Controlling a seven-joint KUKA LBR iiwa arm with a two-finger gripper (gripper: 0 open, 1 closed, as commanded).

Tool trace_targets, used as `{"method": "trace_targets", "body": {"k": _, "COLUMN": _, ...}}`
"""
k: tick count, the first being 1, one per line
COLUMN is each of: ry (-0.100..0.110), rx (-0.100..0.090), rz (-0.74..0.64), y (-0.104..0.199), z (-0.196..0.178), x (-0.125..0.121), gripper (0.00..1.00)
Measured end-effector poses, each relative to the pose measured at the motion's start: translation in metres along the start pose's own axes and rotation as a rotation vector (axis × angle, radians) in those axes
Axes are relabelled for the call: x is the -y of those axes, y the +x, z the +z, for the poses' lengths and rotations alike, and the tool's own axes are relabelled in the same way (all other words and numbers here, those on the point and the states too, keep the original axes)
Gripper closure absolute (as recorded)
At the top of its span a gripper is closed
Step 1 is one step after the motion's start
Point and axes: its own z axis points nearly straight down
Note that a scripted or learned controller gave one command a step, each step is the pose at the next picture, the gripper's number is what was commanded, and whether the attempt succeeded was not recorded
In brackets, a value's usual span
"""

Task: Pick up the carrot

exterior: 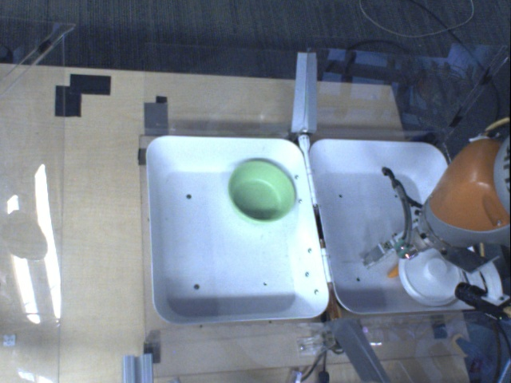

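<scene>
- My gripper [382,254] is low in the right bin [351,214], a small cluster of grey metal parts just beside the white round housing at my wrist. Whether it is apart or together I cannot tell from this slant.
- The carrot [393,271] shows as a small orange sliver just beside and below the gripper, partly hidden by my wrist. Touching or just apart, I cannot say; nothing shows it held.
- I judge the step to be the reach and grasp, with no lift yet. The next move calls for centring on the sliver before closing.
- Above the wrist sits my glossy orange band [471,190], domed and smooth; a thin dark cable [397,186] curves down from it.
- Both bins are shallow, matte white, with rounded corners.
- The left bin [200,270] holds a pale green bowl [262,190], round and smooth, well apart from me.
- The bench [88,214] is pale wood grain.
</scene>
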Motion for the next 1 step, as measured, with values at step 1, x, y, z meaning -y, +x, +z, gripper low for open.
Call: {"method": "trace_targets", "body": {"k": 1, "ry": 0.001, "rx": 0.000, "rz": 0.110, "y": -0.0164, "z": -0.0345, "x": 0.0070, "gripper": 0.00}}
